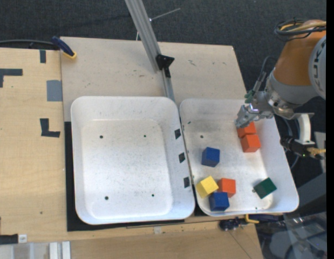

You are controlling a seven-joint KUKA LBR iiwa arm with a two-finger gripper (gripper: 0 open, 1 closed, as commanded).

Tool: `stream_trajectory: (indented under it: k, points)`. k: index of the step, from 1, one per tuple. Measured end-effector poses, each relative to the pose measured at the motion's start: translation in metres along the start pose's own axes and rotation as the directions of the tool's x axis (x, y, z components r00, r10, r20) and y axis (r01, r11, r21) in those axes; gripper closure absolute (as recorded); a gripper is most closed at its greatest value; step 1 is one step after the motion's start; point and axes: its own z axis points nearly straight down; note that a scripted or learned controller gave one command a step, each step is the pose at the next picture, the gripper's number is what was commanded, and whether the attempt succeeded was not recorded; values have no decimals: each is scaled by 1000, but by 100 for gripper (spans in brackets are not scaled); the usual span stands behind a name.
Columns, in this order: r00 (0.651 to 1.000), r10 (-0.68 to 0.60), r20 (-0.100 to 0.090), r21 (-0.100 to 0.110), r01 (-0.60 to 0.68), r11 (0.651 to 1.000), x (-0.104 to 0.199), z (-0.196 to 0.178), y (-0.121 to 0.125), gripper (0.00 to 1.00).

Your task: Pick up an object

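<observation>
The right bin holds several small blocks. Two orange blocks lie touching near its right wall. A blue block sits mid-bin. At the front are a yellow block, an orange block, a second blue block and a dark green block. My gripper hangs over the upper right of this bin, its tip just above the upper orange block. Nothing shows between its fingers.
The left bin stands beside the right one, sharing a ridge in the middle. A grey metal pole slants down from the top to the bins' back edge. Cables hang off the bench to the right of the arm.
</observation>
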Motion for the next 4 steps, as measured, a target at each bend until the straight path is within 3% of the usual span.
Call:
stream_trajectory:
  k: [4]
  points:
    - [1000, -1, 0, 2, 1, 1000, 196, -9, -60, 100]
